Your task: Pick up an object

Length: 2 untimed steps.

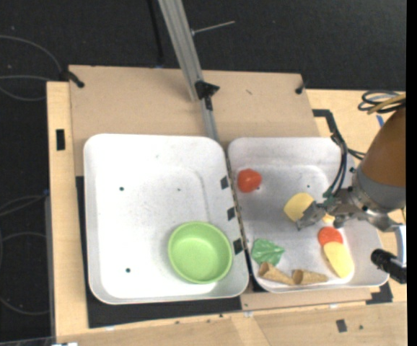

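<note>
Yellow lump [298, 207] in right bin [281, 153] sits touching gripper [315, 217], whose grip state we can't tell, so we reckon a skewed close could nudge it twd red-yellow piece [335, 251] w/o grasp.

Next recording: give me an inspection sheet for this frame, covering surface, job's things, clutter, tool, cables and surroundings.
Surface: tan bench bearing left bin and right bin, side by side.
Job's things: green bowl in left bin; in right bin, red ball, yellow piece, green leaf, brown cones, red-and-yellow piece.
Clutter: nothing seen.
Tool: tool low over right bin, beside the yellow piece; grip cannot be judged.
Cables: black cable along the arm; thin wires on the dark floor.
Surroundings: slanted metal pole behind the bins.
</note>
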### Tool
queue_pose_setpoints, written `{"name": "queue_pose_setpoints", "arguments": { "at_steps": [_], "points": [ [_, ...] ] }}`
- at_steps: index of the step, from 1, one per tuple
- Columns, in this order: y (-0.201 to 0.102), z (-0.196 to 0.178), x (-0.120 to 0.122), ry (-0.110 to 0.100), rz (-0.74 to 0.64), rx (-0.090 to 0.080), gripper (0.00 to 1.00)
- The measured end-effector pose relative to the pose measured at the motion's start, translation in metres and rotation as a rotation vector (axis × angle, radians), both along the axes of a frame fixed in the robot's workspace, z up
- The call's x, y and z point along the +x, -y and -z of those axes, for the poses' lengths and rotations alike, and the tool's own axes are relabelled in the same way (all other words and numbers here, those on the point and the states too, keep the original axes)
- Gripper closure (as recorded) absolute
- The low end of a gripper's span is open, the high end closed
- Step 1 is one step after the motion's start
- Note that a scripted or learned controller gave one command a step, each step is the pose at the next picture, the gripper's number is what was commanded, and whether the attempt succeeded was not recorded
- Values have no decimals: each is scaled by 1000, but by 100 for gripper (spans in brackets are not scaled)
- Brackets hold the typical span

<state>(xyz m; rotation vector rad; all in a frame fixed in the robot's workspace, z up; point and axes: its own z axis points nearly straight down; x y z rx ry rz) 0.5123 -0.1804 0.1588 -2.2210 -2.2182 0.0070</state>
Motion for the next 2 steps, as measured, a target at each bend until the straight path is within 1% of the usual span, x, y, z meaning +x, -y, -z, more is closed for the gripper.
{"name": "queue_pose_setpoints", "arguments": {
  "at_steps": [1, 2],
  "points": [
    [1, 52, -1, 3, 0, -1, 0],
    [1, 39, 1, 10, 4, 1, 100]
  ]
}}
